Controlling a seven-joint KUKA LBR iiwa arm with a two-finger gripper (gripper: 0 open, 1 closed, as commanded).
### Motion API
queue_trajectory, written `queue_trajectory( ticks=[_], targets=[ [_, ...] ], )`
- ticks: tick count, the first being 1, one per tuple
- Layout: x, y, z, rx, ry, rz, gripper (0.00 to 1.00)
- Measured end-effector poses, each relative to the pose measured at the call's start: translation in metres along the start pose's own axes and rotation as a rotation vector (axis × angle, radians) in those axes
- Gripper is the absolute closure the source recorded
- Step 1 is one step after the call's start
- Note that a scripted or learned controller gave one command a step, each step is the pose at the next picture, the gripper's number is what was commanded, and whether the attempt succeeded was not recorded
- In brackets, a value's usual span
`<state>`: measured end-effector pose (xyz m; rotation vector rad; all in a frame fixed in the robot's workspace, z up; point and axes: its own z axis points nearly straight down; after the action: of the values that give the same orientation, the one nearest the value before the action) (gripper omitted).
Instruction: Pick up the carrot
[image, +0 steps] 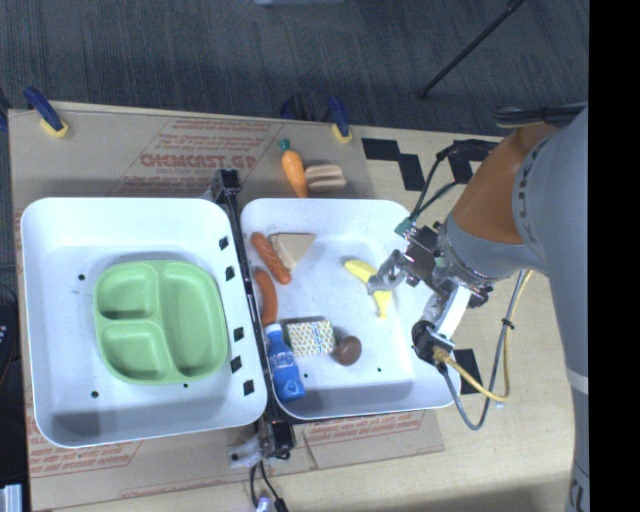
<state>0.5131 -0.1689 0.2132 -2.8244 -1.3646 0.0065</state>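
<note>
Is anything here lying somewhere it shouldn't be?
Yes. The small orange carrot with a green top lies outside the right white bin, on the cardboard behind its far rim, beside a tan bread-like piece. The other food items sit inside that bin, near the end effector.

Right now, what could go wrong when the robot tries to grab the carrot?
1. The carrot lies outside the bins, past the right bin's far rim, while the gripper sits low by the banana. It may have to lift over the rim, or it could bump it.
2. A bun lies right beside the carrot, so the jaws might nudge or grab that instead.
</note>
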Motion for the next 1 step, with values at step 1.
queue_trajectory(
  ticks=[1],
  targets=[
    [0.0272, -0.0079, -0.0375, -0.001, 0.001, 0.389, 0.00]
  ],
)
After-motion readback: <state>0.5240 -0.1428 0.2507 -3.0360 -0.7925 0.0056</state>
